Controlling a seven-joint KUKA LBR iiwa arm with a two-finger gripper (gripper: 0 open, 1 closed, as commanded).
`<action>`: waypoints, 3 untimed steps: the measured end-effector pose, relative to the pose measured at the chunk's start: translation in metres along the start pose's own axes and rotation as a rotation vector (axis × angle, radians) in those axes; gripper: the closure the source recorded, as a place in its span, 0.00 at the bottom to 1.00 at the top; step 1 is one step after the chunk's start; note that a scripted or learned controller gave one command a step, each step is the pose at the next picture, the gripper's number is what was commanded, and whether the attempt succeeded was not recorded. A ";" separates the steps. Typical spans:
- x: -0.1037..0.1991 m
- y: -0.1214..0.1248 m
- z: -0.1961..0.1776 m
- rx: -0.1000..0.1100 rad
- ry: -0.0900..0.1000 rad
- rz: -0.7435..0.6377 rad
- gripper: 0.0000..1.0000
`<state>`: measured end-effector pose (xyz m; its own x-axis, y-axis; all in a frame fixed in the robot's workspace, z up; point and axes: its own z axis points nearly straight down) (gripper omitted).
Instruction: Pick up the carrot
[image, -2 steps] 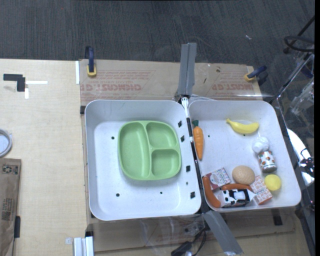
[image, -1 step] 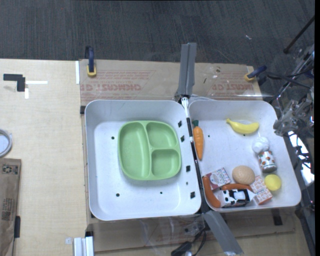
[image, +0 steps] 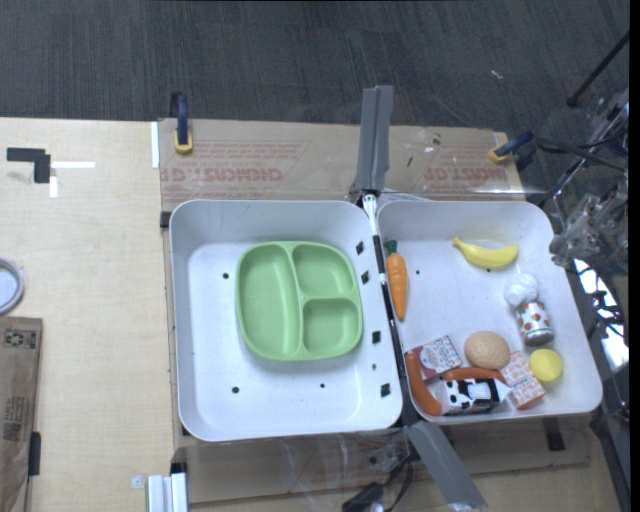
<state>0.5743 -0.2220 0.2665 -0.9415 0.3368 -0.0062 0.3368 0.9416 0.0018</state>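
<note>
Against the left wall of the right bin (image: 560, 250) lies the carrot (image: 397, 284), orange with a small green top, its long axis running along the divider between the 2 bins, green end toward the back of the bench. I take it for a toy: light, stiff, smooth-skinned and tapered, so it will likely slip if pinched near the thin tip. I would close across the thicker upper half, fingers straddling the width.

The trouble is the wall. The carrot sits just beside the bin's left rim, perhaps touching it, so 1 finger has little room on that side. To the carrot's right the floor is bare, which gives open room for the other finger and for a nudge away from the wall if needed.

Relative to the carrot, the banana (image: 486, 252) lies well apart to the right and slightly back. The cluster of small things, a bread roll (image: 487, 349), a bottle (image: 533, 321), a lemon (image: 546, 365) and some cartons, lies well forward and right. A second long orange piece (image: 421, 390) lies near the front wall, forward of the carrot; I judge it a different item. The green plate (image: 299, 299) sits left of the carrot in the other bin.

The gripper is somewhere in the dark clutter at the far right; I cannot tell its state.
</note>
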 end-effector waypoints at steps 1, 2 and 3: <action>-0.010 0.004 -0.053 0.001 0.001 -0.141 1.00; -0.006 0.074 0.022 0.002 0.006 0.222 1.00; -0.042 0.015 0.022 0.001 0.000 -0.123 1.00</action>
<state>0.6187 -0.2222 0.2443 -0.9758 0.2187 -0.0058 0.2187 0.9758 -0.0001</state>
